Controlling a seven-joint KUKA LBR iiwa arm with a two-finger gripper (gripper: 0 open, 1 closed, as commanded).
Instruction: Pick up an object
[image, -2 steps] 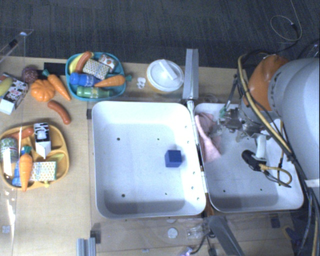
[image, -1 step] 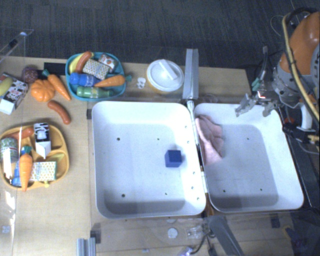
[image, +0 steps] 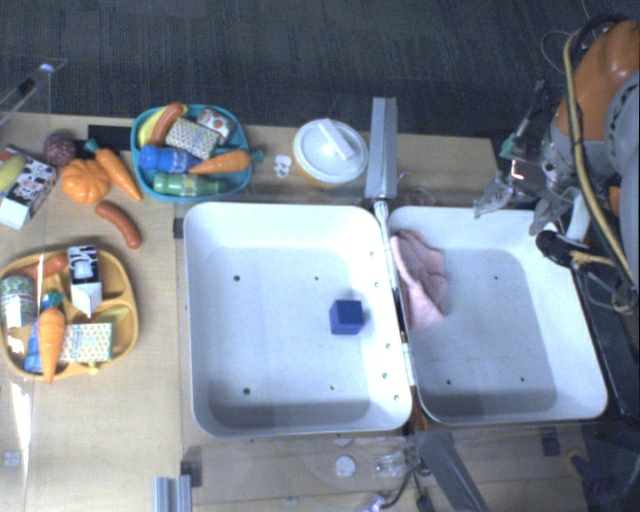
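The claw (image: 520, 195) hangs at the upper right of the frame, above the far rim of the right bin (image: 500, 400); whether it is apart or together I cannot tell. Nothing appears in its grasp. A pink cloth (image: 422, 280) lies against that bin's left wall, and a blue cube (image: 347, 316) sits mid-frame in the left bin (image: 250, 400). By my judgement, the pick has barely begun: approach, descent and grasp all remain.

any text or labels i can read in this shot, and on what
No text can be read at this size.
small boxes in the blue bowl: printed patterns, too blurred to read.
cartons on the yellow tray: black and white print, too small to read.
carton at the bench's left edge: markings blurred.
blue cube and pink cloth: no markings seen.
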